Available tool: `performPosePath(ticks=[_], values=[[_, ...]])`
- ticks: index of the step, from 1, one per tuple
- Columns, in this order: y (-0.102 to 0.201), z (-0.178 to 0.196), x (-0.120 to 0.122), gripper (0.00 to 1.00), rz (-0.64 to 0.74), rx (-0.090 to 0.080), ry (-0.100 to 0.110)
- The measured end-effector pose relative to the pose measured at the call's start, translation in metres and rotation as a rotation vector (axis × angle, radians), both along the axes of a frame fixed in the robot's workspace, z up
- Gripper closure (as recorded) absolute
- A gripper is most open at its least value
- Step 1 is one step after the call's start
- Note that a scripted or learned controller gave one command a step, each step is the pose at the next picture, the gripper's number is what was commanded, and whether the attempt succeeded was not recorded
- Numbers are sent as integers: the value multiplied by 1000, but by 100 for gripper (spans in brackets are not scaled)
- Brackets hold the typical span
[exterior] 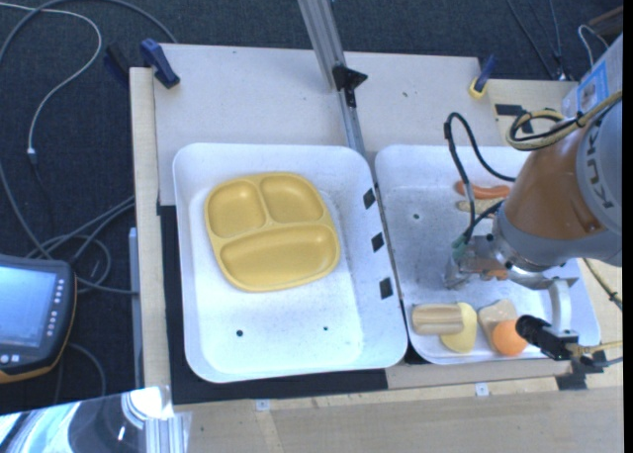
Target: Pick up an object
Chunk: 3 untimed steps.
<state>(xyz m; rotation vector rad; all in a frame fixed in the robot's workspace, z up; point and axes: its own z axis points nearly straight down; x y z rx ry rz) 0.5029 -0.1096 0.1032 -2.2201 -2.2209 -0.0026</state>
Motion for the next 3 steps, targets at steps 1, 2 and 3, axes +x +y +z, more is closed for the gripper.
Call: performPosePath(ticks=[1, 2, 3], values=[[-1, 64, -1, 100, 1, -3, -7], [-4, 125, -5, 100, 1, -4, -8], [-4, 148, -4, 100, 1, -3, -4]])
